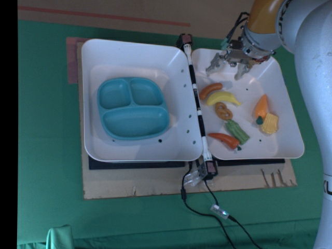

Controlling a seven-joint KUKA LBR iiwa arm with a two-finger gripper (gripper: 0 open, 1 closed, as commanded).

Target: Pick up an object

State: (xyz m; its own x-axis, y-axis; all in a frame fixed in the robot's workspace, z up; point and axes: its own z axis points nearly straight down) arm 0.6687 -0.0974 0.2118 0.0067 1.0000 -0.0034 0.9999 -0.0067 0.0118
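The tool [226,70] hangs over the far end of the right bin [290,139], its two fingers [213,68] spread apart with nothing between them. Just below the tool lies a sausage [210,90], and touching that sausage on its near side is a banana [223,98]. Nearer than the banana sits a pretzel [224,111], then a green vegetable [237,130] and a red chili pepper [224,139]. To the right of the banana lie a carrot [261,108] and a yellow corn piece [269,123]. Left of the right bin, across a thin divider bar [194,90], the left bin [104,53] holds a teal sectioned plate [132,108]. Both bins rest on the green worktop [46,139].
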